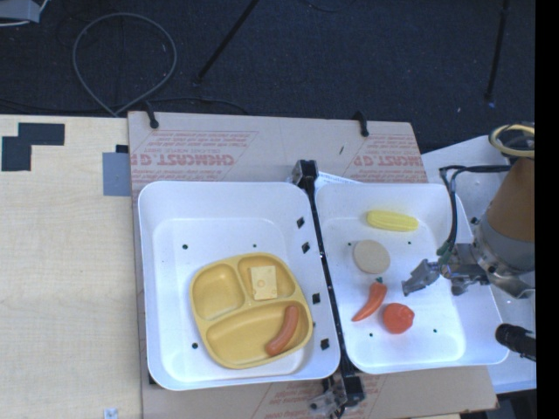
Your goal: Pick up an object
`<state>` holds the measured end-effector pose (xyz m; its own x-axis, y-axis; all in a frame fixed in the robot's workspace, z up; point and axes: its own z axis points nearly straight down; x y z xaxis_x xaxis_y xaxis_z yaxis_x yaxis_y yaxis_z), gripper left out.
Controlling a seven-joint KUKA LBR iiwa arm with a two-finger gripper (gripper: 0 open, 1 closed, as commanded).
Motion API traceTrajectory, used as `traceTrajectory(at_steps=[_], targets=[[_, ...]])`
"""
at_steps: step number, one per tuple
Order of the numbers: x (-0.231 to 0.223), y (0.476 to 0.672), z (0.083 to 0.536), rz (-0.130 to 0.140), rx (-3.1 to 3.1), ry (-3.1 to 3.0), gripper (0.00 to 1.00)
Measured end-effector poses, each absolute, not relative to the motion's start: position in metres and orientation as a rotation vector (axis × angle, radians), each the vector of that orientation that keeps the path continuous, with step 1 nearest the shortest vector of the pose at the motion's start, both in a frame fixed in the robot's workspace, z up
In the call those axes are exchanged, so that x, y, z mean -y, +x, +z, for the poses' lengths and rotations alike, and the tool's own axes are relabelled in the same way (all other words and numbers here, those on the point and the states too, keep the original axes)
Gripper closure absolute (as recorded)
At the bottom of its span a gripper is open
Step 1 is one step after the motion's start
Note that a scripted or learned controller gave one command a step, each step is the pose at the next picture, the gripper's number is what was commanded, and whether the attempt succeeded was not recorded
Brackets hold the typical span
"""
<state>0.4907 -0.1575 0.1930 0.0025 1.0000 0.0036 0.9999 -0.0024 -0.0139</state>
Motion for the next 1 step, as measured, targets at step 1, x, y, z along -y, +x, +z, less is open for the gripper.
traceTrajectory(at_steps=[1], targets=[[0.1575, 0.4930, 0.1974, 0.004, 2.218, -2.218, 0.00]])
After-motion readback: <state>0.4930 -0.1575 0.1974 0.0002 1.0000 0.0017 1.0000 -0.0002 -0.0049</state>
